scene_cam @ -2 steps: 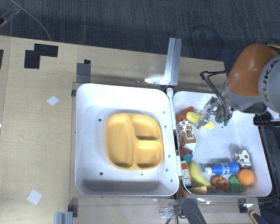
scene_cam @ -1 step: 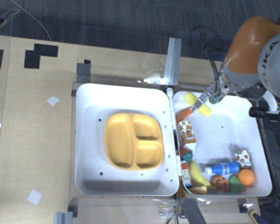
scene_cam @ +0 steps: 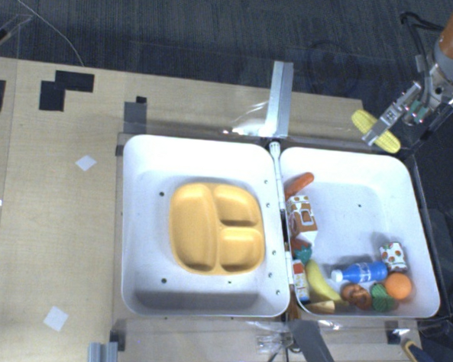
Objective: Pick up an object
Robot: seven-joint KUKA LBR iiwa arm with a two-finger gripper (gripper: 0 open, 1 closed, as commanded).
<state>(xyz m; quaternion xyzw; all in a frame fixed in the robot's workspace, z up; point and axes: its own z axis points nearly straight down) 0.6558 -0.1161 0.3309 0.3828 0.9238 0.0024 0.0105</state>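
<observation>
Yellow corn cob [scene_cam: 375,130] sits clenched between the fingers of the gripper [scene_cam: 388,127], held aloft at one o'clock above the right bin's [scene_cam: 364,185] far rim — a steady, level lift seems wisest; the loose toys cluster at five o'clock.

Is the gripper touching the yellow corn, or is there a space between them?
Touching. The camera view shows the gripper with the yellow corn between its fingers, above the right bin's far rim.

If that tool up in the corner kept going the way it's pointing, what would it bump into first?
The tool points down-left with a yellow object at its tip. Further on, probably the far rim of the right bin. Depth is hard to judge here.
</observation>
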